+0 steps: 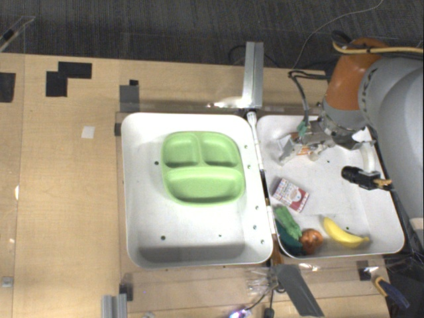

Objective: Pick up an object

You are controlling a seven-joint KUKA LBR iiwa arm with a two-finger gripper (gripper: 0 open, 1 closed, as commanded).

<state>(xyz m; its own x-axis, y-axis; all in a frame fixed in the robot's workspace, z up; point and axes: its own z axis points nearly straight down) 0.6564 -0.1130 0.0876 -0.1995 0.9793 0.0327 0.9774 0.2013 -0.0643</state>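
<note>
We find the tool (291, 148) low in the right bin (391, 244); whether it grips we cannot tell. Card packet (290, 195) lies at six o'clock. Surface (59, 197) is pale wood.

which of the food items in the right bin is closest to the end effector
The small red and white packet, lying mid-bin just below the end effector. The banana, the red fruit and the green item sit at the bin's near edge.

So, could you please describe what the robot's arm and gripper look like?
The arm is bulky, rounded and grey, with an orange band above the wrist. Thin dark cables loop beside that band. The gripper is small, metallic grey, with blurred detail.
</note>
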